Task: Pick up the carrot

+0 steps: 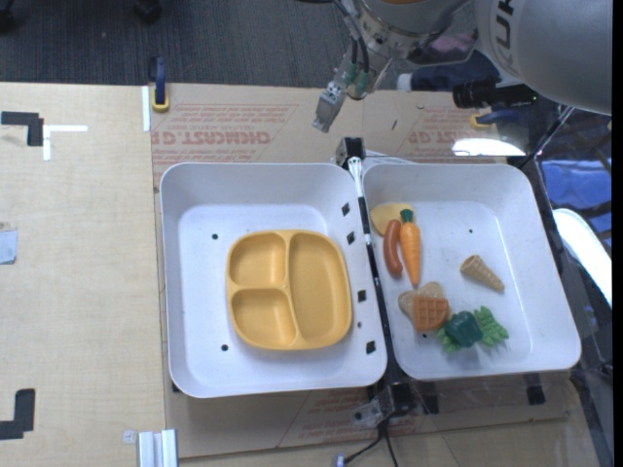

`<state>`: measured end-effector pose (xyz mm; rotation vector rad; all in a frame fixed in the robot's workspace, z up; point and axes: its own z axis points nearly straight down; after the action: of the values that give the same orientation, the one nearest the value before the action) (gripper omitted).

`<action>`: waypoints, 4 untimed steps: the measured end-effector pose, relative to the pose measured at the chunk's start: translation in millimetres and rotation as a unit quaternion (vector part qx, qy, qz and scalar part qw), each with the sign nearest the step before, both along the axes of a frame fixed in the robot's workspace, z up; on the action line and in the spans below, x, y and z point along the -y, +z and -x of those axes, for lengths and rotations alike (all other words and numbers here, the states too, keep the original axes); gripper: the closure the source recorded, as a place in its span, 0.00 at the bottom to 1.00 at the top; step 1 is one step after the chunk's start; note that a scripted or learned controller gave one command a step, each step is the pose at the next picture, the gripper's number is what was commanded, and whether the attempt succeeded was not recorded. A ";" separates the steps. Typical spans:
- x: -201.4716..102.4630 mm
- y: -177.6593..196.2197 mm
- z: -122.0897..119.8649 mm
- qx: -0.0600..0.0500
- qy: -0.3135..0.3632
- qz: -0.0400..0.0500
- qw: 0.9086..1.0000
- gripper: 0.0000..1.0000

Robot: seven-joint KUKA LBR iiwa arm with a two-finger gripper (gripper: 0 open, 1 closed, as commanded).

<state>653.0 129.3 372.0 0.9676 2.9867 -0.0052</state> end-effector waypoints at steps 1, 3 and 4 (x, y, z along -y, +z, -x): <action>-68.6 -80.7 13.0 0.000 0.002 0.000 1.000 0.00; -35.5 -279.9 91.7 0.000 -0.103 -0.001 0.995 0.00; -78.3 -279.4 154.6 0.001 -0.240 -0.003 0.971 0.00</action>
<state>498.4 207.7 92.7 1.6566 2.6678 0.0030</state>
